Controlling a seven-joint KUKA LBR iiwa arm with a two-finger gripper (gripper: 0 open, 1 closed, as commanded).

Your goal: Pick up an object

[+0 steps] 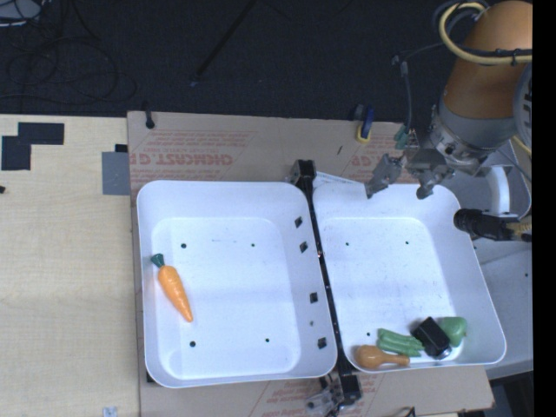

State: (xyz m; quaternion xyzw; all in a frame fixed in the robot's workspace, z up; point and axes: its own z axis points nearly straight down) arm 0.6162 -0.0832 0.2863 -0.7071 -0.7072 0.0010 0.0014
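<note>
Landmark: hinge strip between the bins. Right of it, near edge of right bin: tan pear-shaped toy, green pod, black block, green piece, all clustered and touching. Left of it, left bin holds carrot by the left wall. Far right of strip, gripper above bin's far rim, fingers spread, nothing between them.

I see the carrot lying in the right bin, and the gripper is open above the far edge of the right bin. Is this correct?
Not quite: the camera view shows the carrot in the left bin, near its left wall. The gripper is indeed open above the far edge of the right bin.
</note>
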